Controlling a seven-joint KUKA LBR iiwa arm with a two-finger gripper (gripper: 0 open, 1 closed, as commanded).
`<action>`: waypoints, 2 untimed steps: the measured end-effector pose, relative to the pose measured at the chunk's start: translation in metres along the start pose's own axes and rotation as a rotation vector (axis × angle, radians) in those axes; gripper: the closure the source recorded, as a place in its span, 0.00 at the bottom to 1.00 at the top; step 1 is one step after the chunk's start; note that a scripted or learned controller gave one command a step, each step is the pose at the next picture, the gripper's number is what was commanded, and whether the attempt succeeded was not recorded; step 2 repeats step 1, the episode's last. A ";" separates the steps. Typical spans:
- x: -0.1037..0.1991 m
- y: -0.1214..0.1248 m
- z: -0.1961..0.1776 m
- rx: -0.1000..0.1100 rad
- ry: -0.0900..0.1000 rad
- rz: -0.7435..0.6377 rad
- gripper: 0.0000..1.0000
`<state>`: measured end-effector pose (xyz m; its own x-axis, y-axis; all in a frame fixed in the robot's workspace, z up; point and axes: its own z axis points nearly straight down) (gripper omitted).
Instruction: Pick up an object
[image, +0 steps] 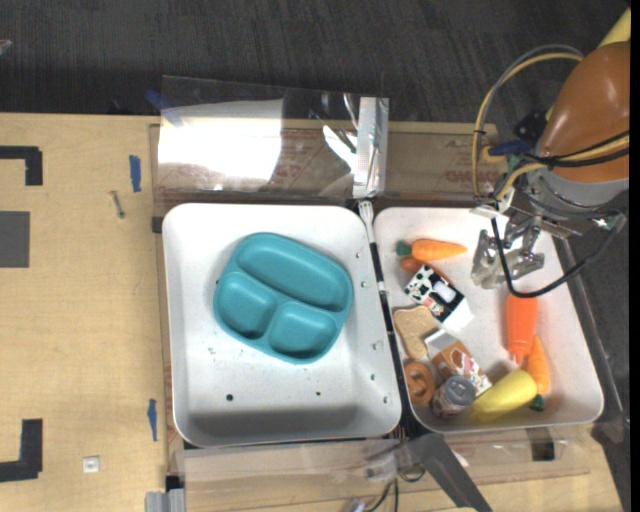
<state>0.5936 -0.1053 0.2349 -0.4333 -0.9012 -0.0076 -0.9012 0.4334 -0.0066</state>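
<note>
Teal divided plate resting in the left bin. Orange carrot lying at the far end of the right bin, beside a black-and-white cow-patterned block. Below those, a toast slice, a pretzel, a yellow banana and a second carrot. Metal gripper hovering over the right bin's upper right area, fingers slightly spread, pinching nothing, just above the second carrot.

Bright even overhead light, strong glare on plastic sheet behind my bins, soft shadows, slightly soft focus.
</note>
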 end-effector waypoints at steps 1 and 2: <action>0.002 0.000 0.001 -0.001 0.002 0.004 0.00; 0.002 0.000 0.001 -0.001 0.002 0.004 0.00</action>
